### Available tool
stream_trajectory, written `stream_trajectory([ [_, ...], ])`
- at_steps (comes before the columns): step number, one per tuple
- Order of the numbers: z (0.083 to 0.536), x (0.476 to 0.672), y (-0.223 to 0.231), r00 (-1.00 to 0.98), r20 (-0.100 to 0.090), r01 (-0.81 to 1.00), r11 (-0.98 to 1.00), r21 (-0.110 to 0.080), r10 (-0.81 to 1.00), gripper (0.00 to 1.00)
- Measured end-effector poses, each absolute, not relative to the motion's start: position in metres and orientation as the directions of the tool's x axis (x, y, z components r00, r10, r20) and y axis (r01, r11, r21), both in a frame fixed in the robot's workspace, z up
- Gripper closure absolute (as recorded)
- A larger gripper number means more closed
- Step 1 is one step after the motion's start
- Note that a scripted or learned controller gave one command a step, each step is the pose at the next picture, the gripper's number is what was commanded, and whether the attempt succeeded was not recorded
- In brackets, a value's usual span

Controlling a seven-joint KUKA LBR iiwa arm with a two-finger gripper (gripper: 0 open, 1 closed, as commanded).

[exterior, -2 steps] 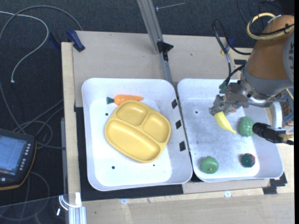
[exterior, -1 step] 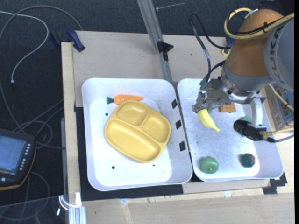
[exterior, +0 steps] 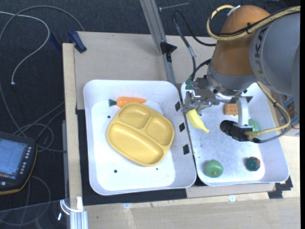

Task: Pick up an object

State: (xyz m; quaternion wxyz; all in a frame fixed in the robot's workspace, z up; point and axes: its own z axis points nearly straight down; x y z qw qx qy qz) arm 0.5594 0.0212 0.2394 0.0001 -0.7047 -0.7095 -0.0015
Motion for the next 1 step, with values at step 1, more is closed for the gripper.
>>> stream_trajectory([
  [1, 0.2396, 0.5652, 0.0816, -0.008, 0.003, 1.0, 0.008, 0.002, 1.0, 1.0],
])
